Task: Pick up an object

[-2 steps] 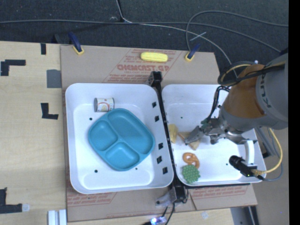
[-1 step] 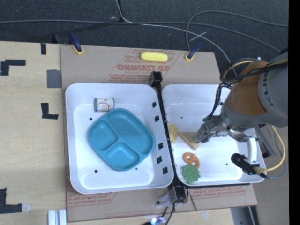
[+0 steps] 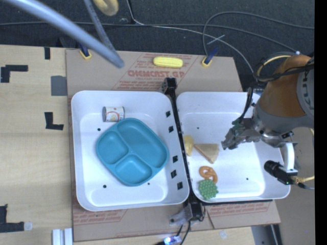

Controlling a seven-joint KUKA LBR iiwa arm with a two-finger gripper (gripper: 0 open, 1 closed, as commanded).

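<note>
My gripper (image 3: 231, 141) hangs low over the right bin (image 3: 240, 102), just right of a pale yellow wedge of cheese-like food (image 3: 206, 151). Nothing shows between its fingers. Left of the wedge, against the bin's left wall, lies a small yellow piece (image 3: 188, 145). A brown pretzel (image 3: 207, 173) and a green bumpy object (image 3: 208, 189) sit near the bin's front left corner. In the left bin (image 3: 82, 106) rest a blue divided plate (image 3: 132, 151) and a small can on its side (image 3: 113, 114).
A yellow corn cob (image 3: 168, 62) lies on the cardboard behind the bins. Cables run across the dark floor at the back. A grey rod (image 3: 66, 24) crosses the upper left. A black divider (image 3: 173, 131) separates the bins.
</note>
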